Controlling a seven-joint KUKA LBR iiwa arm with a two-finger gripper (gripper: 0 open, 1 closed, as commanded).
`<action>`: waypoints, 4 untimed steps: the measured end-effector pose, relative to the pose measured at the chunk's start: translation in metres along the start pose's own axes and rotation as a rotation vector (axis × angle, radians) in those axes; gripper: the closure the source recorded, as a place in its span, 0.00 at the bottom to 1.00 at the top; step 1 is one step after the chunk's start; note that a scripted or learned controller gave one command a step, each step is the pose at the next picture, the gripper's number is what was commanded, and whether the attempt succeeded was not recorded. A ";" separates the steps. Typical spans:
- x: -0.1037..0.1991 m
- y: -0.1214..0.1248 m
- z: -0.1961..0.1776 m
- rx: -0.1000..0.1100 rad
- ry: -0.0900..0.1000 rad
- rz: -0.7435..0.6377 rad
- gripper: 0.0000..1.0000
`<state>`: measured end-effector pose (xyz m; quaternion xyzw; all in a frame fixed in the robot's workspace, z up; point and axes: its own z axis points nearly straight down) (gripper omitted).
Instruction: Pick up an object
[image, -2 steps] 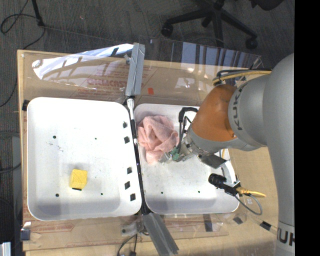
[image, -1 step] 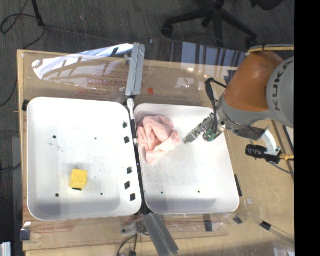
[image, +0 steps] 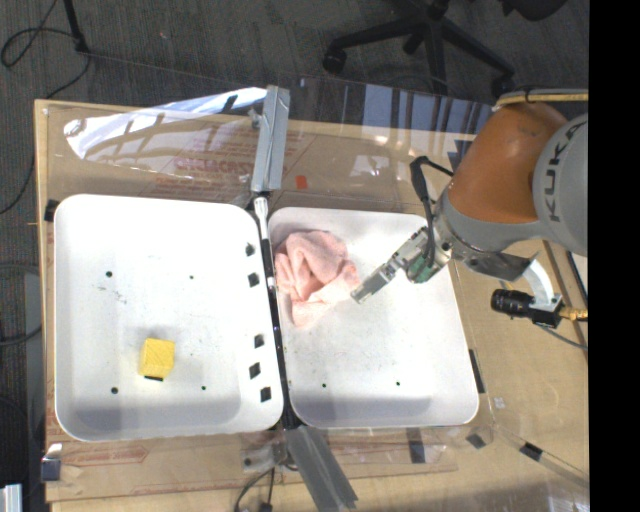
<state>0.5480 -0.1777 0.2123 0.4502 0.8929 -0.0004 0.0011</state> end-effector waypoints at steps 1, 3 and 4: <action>-0.024 0.082 0.106 0.001 0.002 -0.018 0.00; 0.012 0.143 -0.005 0.000 0.001 -0.059 1.00; 0.060 0.154 0.020 0.002 0.003 -0.205 1.00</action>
